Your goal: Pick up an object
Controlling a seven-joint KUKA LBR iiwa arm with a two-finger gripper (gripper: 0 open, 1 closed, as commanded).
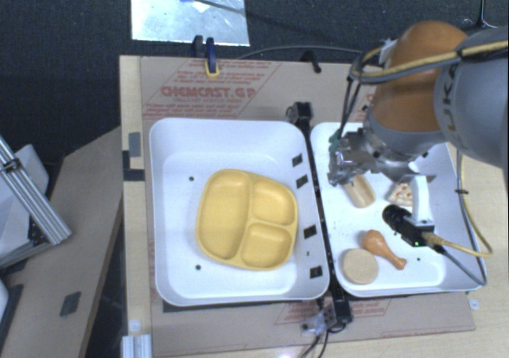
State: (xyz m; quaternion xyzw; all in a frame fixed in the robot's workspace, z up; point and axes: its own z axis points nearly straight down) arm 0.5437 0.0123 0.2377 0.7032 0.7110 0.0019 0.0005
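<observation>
In the right bin (pixel 445 273) my gripper (pixel 342 167) hangs low over the back left part, under the grey and orange arm. Just in front of it and to its right lies a pale tan bread roll (pixel 360 192), close to the gripper's tip; whether they touch is unclear. A brown toy drumstick (pixel 384 247) lies toward the front of the bin. Beside it at the front left sits a round beige biscuit (pixel 359 266). A checkered, waffle-like piece (pixel 401 192) peeks out to the right of the roll, partly hidden by the arm.
The left bin (pixel 171 149) holds a yellow divided plate (pixel 246 219) in its middle. A black divider with clips (pixel 312 189) runs between the two bins. The arm covers the back right of the right bin.
</observation>
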